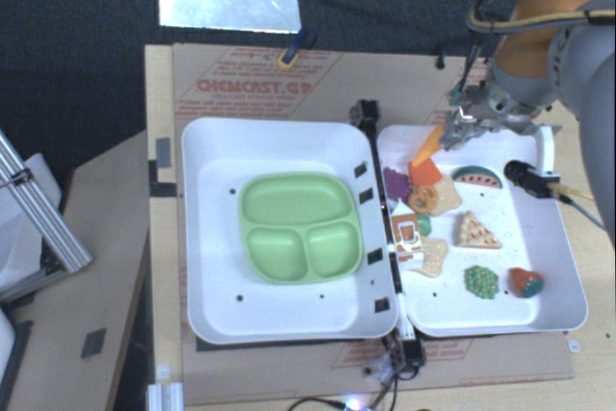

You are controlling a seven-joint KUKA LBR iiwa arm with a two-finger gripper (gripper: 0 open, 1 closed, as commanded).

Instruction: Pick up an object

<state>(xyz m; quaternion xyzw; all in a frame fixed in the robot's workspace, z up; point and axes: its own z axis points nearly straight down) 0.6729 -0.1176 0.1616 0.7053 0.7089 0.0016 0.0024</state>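
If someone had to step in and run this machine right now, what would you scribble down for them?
Gripper: over the far edge of the right bin, right by the orange carrot-shaped piece. Whether it has hold of anything cannot be made out.

Things: the right bin holds all the toy food: carrot piece, orange block, purple piece, watermelon slice, pizza slice, green bumpy piece, red-and-green piece. The left bin holds a green divided plate.

Done: nothing seen lifted.

Left: grasp one item and raise it out, likely the carrot piece.
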